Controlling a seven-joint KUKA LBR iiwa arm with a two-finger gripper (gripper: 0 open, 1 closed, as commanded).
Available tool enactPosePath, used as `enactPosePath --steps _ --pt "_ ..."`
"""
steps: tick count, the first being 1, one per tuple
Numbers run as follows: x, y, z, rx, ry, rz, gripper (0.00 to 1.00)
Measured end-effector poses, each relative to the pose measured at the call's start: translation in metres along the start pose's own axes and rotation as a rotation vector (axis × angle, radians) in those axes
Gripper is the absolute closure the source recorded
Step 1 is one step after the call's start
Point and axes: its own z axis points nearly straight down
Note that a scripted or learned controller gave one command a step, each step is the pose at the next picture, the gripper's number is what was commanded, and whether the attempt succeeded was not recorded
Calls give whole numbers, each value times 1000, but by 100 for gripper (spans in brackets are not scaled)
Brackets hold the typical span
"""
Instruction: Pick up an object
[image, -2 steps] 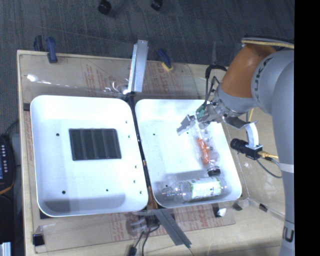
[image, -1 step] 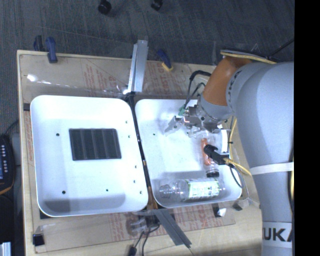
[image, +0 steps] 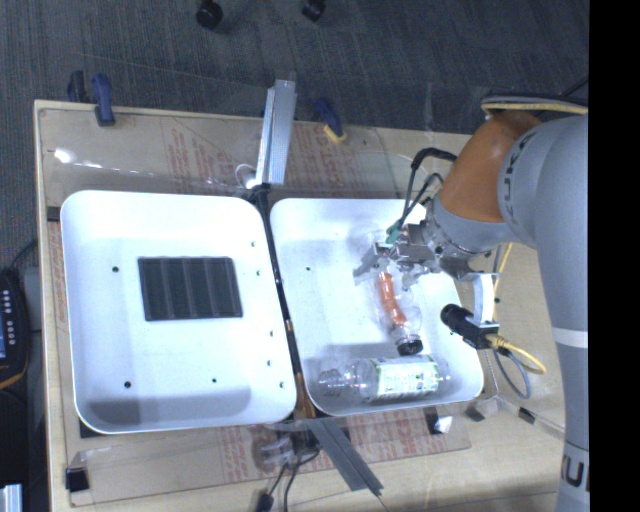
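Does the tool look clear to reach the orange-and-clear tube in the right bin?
Probably yes. The tool hangs right above the upper end of the orange-and-clear tube, nothing lying over it; the clear plastic bottle lies apart, nearer the bin's front wall.

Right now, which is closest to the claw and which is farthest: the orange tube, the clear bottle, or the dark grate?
1. Orange tube: right bin, just under the claw.
2. Clear bottle: lying along the right bin's near edge.
3. Dark grate: over in the left bin, farthest.
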Motion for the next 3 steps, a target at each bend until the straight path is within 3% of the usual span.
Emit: enactPosePath --steps 1,2,3 --pt "0 4 65 2 0 -135 0" --pt "0 5 54 3 -1 -137 100" --pt "45 50 -36 -1 -1 -101 100"
